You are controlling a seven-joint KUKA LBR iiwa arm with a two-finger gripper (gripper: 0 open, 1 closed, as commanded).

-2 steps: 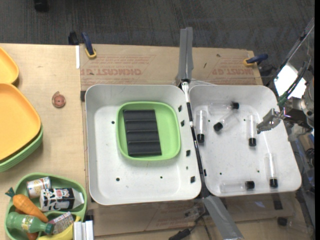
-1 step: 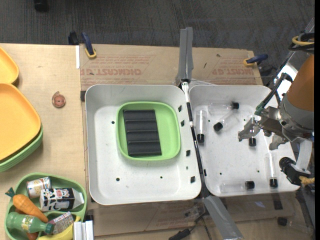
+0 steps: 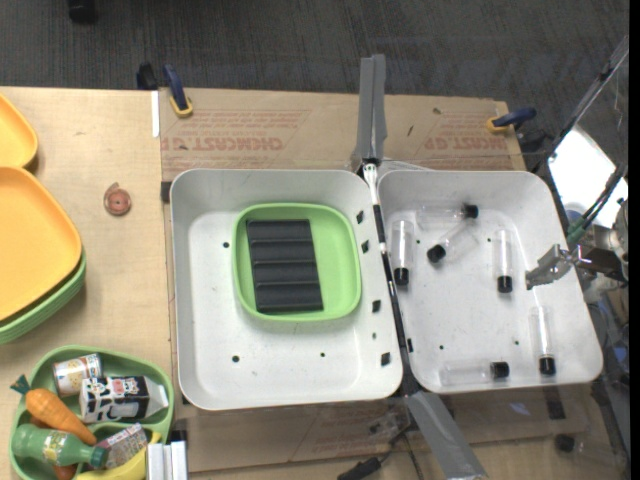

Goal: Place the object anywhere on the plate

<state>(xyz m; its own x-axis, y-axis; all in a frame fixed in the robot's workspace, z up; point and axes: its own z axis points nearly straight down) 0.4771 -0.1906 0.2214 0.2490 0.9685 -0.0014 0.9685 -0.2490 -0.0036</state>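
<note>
Right now my claw [image 3: 548, 266] sits low at the right rim of the right bin [image 3: 570, 208], and I cannot tell from this slanted look whether it is parted or pinched; nothing shows between its tips. Nearest to it lies a clear tube with a black cap [image 3: 504, 260], and further small tubes [image 3: 430, 243] are scattered flat over the bin floor, well apart from one another. The plate [image 3: 345, 268] waits in the left bin [image 3: 200, 298]: a rounded green square, glossy, carrying a black ribbed insert [image 3: 284, 264].

My worry is the tubes themselves. They look smooth, round and transparent, so I judge they could roll away from a closing claw or slip out during the carry across the rims between the bins. The ribbed insert might also let a dropped tube bounce or roll off.
</note>
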